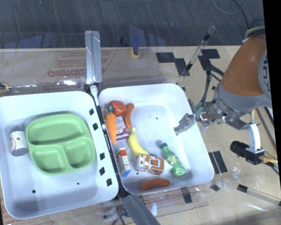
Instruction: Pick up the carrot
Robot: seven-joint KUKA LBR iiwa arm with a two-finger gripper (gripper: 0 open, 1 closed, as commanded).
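The carrot [111,126] lies in the right bin [178,93], at nine o'clock from the banana [135,143]; the plate [60,142] fills the left bin [2,113].

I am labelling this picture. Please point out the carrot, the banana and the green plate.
carrot [111,127]: camera view, middle of its orange body.
banana [135,143]: camera view, middle of its curve.
green plate [58,126]: camera view, bare floor of its long upper compartment.
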